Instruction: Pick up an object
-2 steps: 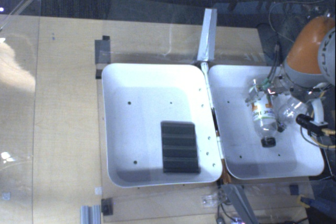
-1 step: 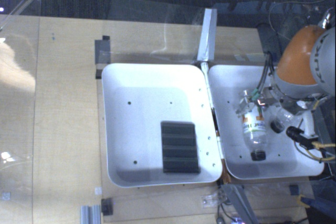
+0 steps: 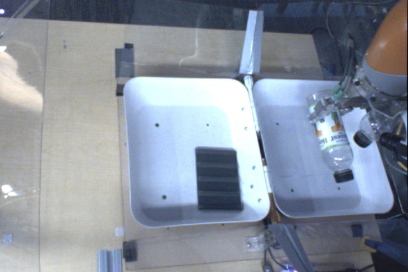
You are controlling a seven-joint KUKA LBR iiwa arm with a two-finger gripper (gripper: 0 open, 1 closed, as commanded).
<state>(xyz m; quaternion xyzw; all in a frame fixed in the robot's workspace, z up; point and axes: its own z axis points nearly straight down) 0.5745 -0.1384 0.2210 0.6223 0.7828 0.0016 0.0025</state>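
Bottle (image 3: 333, 140) in right bin (image 3: 287, 156); block (image 3: 218, 178) left

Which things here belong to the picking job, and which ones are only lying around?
Belong to the job:
- gripper, over the right bin
- clear bottle with black cap, lying in the right bin
- black ridged block, lying in the left bin

Only lying around:
- metal bar behind the bins
- cables at the back right

Grey arm (image 3: 389, 73) reaching in from the right, orange band above the wrist, gripper (image 3: 331, 105) low — angled leftward.
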